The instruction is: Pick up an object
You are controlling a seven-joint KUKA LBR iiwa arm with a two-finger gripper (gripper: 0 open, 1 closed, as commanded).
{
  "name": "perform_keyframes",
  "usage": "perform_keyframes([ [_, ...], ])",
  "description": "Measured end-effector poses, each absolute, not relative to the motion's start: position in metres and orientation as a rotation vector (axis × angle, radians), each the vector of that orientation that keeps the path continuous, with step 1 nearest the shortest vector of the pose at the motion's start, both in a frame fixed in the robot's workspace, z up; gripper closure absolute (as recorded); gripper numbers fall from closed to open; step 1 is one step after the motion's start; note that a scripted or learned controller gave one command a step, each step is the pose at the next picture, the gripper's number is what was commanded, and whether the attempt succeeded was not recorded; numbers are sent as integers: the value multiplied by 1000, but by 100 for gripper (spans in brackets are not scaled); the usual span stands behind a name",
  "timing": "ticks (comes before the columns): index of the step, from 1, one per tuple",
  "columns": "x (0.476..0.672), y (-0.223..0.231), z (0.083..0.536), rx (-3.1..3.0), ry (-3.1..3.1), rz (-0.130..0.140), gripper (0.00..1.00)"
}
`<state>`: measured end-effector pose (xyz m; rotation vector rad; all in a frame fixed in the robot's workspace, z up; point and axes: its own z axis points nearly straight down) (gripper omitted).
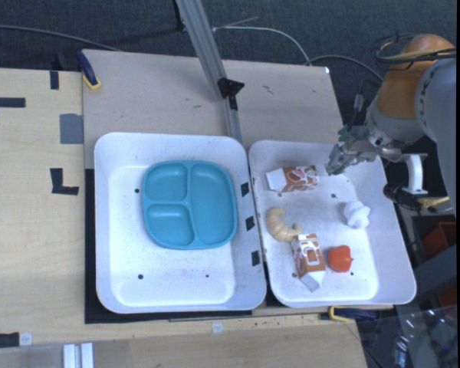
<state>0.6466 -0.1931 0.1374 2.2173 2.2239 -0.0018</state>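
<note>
The arm [418, 90] reached in from the right; its gripper [339, 159] hung over the right bin's [395, 267] far edge, just right of a small carton [293, 179]; I cannot tell its grip; the left bin [119, 282] held a blue divided plate [189, 204]; nearer lay a croissant [280, 225], second carton [308, 254], tomato [339, 258], white piece [357, 214].

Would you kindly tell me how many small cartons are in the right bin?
2. One carton lies near the bin's far side, beside the pincer; the other carton lies nearer the front, between the croissant and the tomato.
</note>
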Motion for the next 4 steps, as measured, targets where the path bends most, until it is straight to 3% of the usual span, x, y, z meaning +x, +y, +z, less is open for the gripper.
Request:
perform_keyframes([
  [2, 645, -185, 238, 2216, 2220, 5, 100],
  [4, 649, -73, 217, 2216, 2231, -1, 100],
])
